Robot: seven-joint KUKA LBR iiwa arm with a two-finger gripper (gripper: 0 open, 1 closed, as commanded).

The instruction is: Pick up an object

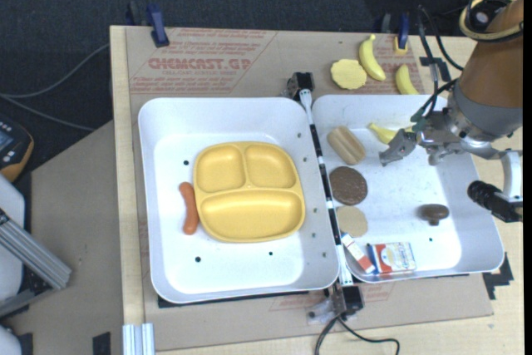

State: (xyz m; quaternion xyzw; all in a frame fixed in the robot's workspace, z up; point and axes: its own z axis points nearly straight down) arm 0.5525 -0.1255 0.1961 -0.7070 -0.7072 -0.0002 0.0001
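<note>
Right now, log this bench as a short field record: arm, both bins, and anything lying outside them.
gripper: above the right bin's far part, beside a small yellow piece; nothing seen between its fingers
left bin: yellow divided plate; orange sausage just left of the plate
right bin: tan bread roll, brown round patty, pale round piece, small brown mushroom-like piece, red, white and blue box
outside bins, on bench: two bananas, yellow lumpy piece

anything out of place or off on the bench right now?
Yes. Three toy food pieces sit on the brown board outside the bins: a banana, a yellow round piece and another banana, all behind the right bin. Also, the hot dog lies beside the yellow tray, not in it.
</note>
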